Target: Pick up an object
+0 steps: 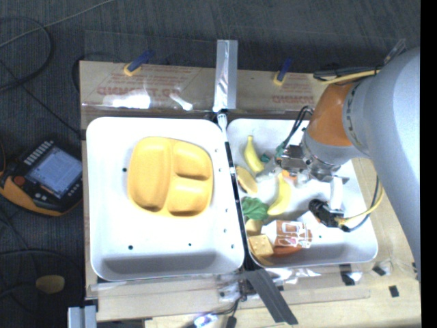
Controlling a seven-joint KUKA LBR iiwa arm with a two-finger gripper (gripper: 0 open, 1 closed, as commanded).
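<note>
- The gripper [295, 164] hangs low in the right bin [362, 244]; whether it is clenched or released cannot be told.
- At its 7 o'clock, just beside it, lies a pale banana [280, 195]: likely light, smooth, slightly slippery; best taken across its middle.
- At 9 o'clock, a yellow banana [252, 154].
- The left bin [109, 251] holds a yellow tray [169, 175].
- No writing is readable.

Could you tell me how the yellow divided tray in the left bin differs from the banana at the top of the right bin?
The yellow tray is broad, flat and partitioned; the banana is slim and curved. The tray lies alone mid-bin; the banana lies among other items beside the gripper. Both are yellow.
</note>
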